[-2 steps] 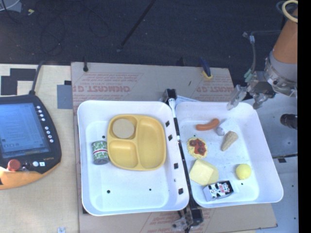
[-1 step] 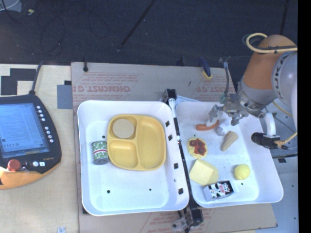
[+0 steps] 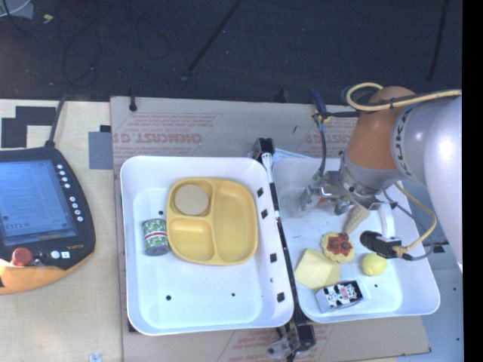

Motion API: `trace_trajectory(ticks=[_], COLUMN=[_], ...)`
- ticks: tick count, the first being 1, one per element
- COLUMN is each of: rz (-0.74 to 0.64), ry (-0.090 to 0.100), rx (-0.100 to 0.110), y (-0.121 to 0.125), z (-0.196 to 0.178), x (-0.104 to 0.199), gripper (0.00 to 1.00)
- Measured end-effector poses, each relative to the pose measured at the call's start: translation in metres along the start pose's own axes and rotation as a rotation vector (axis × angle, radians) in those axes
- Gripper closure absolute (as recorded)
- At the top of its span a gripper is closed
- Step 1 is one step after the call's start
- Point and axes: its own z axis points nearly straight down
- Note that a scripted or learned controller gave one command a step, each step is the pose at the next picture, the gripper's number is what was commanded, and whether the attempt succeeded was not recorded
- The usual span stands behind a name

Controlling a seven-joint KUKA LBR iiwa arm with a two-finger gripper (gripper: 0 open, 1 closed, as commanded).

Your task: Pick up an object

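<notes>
The cone-shaped piece (image 3: 355,218) lies tilted in the right bin (image 3: 426,296), just at 6 o'clock of your tool (image 3: 337,194), likely within reach for a pick. Whether the tool is apart or together, you cannot tell; the wrist hides it.

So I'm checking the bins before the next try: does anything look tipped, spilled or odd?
Nothing looks spilled or broken. The small can in the left bin lies on its side against the yellow divided plate. In the right bin, the black-and-white box lies askew at the front.
</notes>
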Motion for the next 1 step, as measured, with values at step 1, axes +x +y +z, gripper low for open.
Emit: trace_trajectory(ticks=[1], rz=[0.002], ry=[0.001], rx=[0.000], y=[-0.0490], z=[0.0081], x=[0.0041], gripper=[0.00])
